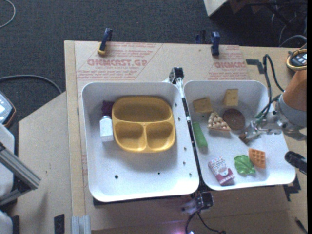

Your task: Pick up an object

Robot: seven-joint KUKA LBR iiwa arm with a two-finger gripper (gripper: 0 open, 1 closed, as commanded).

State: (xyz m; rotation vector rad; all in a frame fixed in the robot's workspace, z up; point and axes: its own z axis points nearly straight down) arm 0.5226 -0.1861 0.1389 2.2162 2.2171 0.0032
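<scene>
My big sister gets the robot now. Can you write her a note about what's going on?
Gripper: low in the right bin, beside the brown disc; I cannot tell how its jaws stand, and nothing shows between them.
Right bin also holds: two tan squares, pie slice, green stick, red-and-white pack, green leaf, waffle.
Left bin: yellow tray, white bottle.
Done: nothing lifted. Left: pick up one object.

A pale worktop (78,179) with red printed lettering carries two shallow white bins side by side, the left bin (131,179) touching the right bin (273,172).
</scene>
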